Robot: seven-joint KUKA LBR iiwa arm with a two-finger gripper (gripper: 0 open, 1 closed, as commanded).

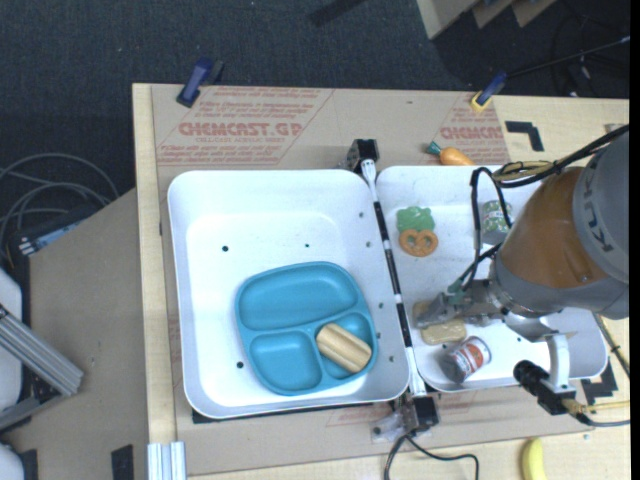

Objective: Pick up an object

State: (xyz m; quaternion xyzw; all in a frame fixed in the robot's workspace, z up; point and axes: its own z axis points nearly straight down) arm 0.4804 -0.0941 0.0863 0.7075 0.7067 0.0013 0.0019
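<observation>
Cardboard-topped bench (260, 128) carries two white bins, the gripper (440, 316) low in the right bin (440, 183) over a tan block (443, 334), jaw state unclear

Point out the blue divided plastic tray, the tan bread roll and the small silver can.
blue divided plastic tray (285, 303): camera view, large upper compartment.
tan bread roll (344, 347): camera view, middle of its top.
small silver can (462, 358): camera view, its side.

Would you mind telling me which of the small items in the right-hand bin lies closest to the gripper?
The small can lying on its side, just below the gripper. The orange pretzel and green toy sit farther up the bin.
</observation>
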